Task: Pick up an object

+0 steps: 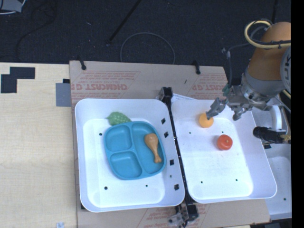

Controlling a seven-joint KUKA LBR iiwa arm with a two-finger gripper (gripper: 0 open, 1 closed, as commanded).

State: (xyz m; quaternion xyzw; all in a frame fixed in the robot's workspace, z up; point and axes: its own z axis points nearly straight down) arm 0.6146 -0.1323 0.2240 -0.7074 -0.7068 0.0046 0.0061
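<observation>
The end effector (224,109) hangs spread and released at right of centre, one finger just beside the orange ball (205,121). Probably lining up a grasp. The red tomato (224,142) lies apart, lower.

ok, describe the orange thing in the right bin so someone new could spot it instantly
Start at the right-hand white bin. Near its far edge lies a small round orange ball, right beside the arm's pincer. Its only neighbour in that bin is a red tomato-like toy, which sits nearer the camera and further from the pincer.
</observation>
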